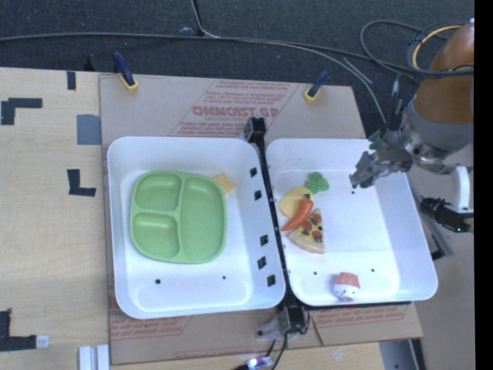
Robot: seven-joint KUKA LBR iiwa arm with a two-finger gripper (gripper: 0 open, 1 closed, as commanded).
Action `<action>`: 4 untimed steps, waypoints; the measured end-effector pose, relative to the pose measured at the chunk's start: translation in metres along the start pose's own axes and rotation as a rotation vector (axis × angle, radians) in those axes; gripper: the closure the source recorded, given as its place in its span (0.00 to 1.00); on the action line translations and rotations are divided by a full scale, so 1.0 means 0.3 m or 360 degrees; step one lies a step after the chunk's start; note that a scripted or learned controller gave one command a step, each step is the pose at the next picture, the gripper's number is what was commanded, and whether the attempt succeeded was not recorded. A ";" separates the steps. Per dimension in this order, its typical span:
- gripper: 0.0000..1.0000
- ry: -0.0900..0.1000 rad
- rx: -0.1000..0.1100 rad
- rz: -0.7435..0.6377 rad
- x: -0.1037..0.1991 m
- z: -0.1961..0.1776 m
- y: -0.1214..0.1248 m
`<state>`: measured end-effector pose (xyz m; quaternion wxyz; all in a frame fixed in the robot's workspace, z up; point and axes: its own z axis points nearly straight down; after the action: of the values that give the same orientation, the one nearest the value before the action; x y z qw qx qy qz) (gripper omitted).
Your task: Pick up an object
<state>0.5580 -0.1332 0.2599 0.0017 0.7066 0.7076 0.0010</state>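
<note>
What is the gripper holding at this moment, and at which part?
Nothing. The gripper hangs over the right bin, apart from the toys, with no object between its fingers.

Two white bins are sitting side by side on a cardboard sheet (pixel 231 102) covering the worktop (pixel 46 230). The left bin (pixel 123 284) and right bin (pixel 408 276) are touching along a black centre divider (pixel 266 206). Two clamps (pixel 123 72) (pixel 316 87) are gripping the sheet's far edge. Black cables (pixel 254 41) are running across the dark floor (pixel 92 14) beyond the worktop.
</note>
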 end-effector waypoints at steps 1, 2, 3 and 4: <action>1.00 0.0003 0.0007 -0.0006 0.174 -0.009 -0.032; 1.00 0.0003 0.0009 -0.0008 0.370 0.032 -0.041; 1.00 0.0003 0.0010 -0.0007 0.568 0.083 -0.097; 1.00 0.0003 0.0010 -0.0009 0.747 0.075 -0.144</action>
<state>0.5145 0.0908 0.2370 -0.0013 0.7047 0.7095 -0.0006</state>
